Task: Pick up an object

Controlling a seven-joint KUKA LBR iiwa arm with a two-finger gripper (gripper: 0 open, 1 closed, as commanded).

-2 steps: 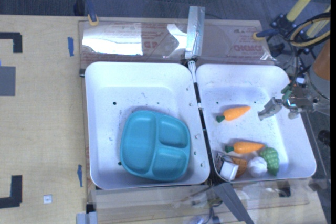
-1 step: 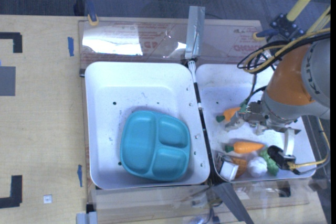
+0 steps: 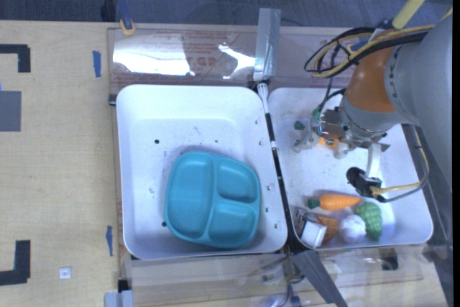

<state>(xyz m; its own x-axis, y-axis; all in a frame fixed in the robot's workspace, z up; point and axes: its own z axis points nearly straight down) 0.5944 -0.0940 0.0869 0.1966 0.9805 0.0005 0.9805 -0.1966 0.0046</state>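
In the camera view, the hand (image 3: 336, 134) is hanging low over the right bin (image 3: 410, 234), wrist pointing down; whether it is gripping anything I cannot tell. A carrot (image 3: 338, 202) and green toy (image 3: 371, 220) are lying near it by the front wall. A teal tray (image 3: 213, 198) is sitting flat in the left bin (image 3: 136, 111) on the counter (image 3: 54, 154).

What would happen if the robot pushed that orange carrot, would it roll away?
The carrot looks round and tapered, so a push would probably roll it in a curve. It lies against the green toy near the right bin's front wall, which may stop it. It looks like smooth plastic, so probably stiff, light and a bit slippery.
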